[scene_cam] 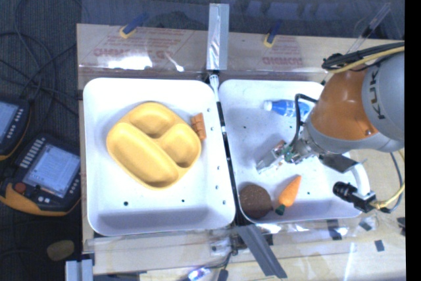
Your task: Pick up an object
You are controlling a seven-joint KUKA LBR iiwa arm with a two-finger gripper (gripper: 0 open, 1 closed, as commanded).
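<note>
In the camera view my gripper (271, 158) hangs low over the middle of the right bin (247, 128), pointing toward the lower left. An orange carrot with a green tip (289, 191) lies just below and to the right of it, apart from it. A brown round ball (255, 199) rests at the bin's front left corner. A white and blue bottle (284, 107) lies at the back, partly hidden by the orange wrist. I see nothing held at the gripper.
The left bin (105, 207) holds a big yellow lumpy object (152, 143) and a small orange piece (198, 126) against its right wall. A raised divider (223, 141) separates the bins. Handheld controllers lie off the bench at the far left.
</note>
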